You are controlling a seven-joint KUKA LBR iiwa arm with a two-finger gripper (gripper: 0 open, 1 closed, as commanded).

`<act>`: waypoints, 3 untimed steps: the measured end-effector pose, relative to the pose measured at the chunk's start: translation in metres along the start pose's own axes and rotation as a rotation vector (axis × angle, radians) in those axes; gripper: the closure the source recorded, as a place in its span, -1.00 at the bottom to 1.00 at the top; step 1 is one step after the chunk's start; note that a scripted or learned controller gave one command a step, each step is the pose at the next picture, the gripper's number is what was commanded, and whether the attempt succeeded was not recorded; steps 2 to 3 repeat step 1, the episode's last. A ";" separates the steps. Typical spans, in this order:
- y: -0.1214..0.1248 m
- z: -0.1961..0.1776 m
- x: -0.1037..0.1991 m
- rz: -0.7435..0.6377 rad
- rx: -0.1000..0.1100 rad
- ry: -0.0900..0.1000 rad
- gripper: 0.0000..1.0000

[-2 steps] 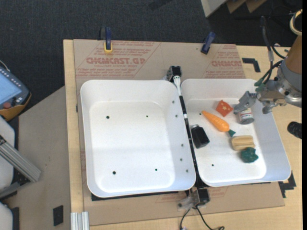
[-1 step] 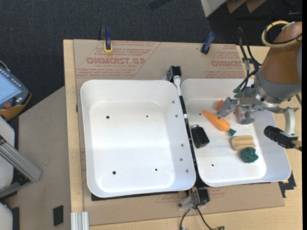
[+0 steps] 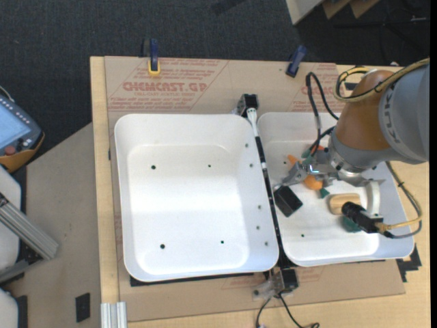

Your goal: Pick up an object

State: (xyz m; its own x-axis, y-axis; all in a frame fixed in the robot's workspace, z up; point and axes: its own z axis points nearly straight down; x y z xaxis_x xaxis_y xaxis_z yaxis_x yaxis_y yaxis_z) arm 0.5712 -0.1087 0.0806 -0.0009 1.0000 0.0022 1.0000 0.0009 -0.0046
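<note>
We see the gripper (image 3: 305,173) low in the right bin (image 3: 321,248), just right of a black block (image 3: 287,201); its grip we cannot tell.

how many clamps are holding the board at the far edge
2: a blue and yellow clamp at the board's far edge above the left bin, and a blue clamp above the right bin. More may be hidden under the arm.

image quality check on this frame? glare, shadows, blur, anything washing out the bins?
Camera view: left bin evenly lit, its floor near blown-out white, with soft shading along the inner walls; right bin partly shaded beneath the arm; small objects near the gripper look soft and low-resolution; dark floor holds little detail.
</note>
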 end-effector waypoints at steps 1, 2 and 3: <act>0.001 -0.015 -0.001 0.002 -0.007 -0.003 1.00; 0.001 -0.015 -0.001 0.002 -0.007 -0.003 1.00; 0.001 -0.015 -0.001 0.002 -0.007 -0.003 1.00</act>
